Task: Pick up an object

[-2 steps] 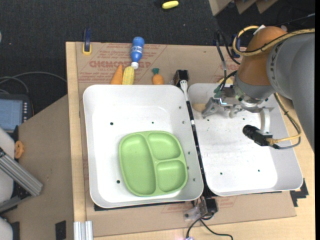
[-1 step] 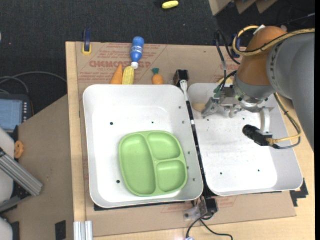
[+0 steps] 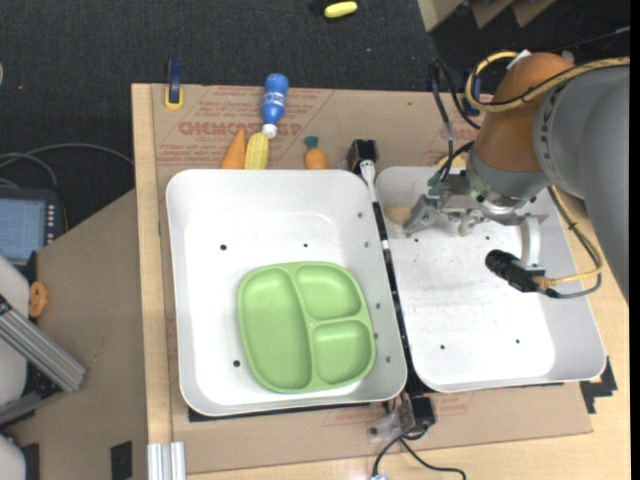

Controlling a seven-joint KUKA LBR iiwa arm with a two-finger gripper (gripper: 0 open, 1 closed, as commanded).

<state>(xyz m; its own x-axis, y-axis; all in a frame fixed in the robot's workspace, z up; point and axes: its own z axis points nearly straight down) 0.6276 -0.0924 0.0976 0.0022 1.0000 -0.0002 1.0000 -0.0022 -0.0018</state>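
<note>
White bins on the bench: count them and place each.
2. The left bin holds a green tray. The right bin lies beside it, under the gripper. The arm covers its far corner.

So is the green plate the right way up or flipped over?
Right way up. The green plate lies flat in the left bin, and its three hollow sections face upward with raised dividers between them.
</note>
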